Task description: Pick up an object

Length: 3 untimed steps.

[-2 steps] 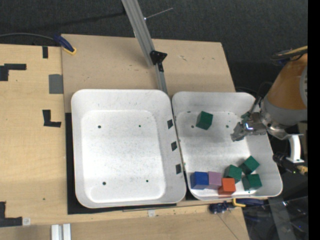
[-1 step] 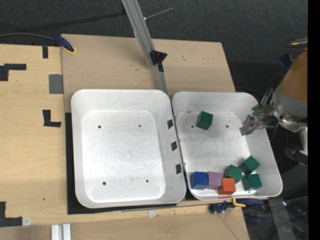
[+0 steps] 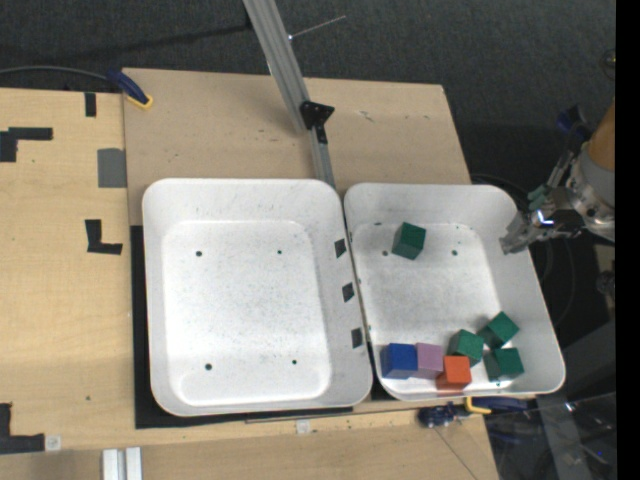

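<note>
The end effector [image 3: 527, 230], seemingly bare, hangs half cut off beside right bin [image 3: 440, 200].

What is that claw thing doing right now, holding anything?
Gripper: beside the right bin's right rim, with nothing seen between its fingers; open or closed cannot be told.

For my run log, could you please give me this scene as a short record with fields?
bins: left bin and right bin, side by side
lone block: green block, upper part of right bin
cluster: blue block, purple block, orange block and three green blocks, near corner of right bin
gripper: over right bin's right rim, holding nothing visible
</note>
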Each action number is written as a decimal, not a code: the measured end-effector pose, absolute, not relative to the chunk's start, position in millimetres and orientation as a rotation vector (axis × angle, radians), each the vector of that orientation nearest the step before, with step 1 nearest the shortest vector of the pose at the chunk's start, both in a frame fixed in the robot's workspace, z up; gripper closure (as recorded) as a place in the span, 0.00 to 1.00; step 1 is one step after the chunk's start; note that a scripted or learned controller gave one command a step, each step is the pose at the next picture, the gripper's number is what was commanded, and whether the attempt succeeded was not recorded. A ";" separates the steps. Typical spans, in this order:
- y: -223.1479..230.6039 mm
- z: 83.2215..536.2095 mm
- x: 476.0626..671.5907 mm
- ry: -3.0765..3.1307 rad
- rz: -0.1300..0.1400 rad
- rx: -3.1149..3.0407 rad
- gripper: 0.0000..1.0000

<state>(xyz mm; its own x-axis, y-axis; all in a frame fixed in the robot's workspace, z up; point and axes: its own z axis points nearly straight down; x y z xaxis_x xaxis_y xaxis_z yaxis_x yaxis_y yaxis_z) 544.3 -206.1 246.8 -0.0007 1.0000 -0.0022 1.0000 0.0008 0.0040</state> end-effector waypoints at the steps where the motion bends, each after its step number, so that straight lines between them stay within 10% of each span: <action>1: -146.7 252.1 557.5 2.230 0.003 2.213 1.00; 3: -40.0 239.7 588.1 2.229 -0.002 2.216 1.00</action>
<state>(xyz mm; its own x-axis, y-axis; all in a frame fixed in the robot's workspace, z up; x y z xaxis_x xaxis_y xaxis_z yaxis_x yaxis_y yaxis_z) 588.1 -40.0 239.7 -0.0059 1.0000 0.0005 1.0000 0.0059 -0.0021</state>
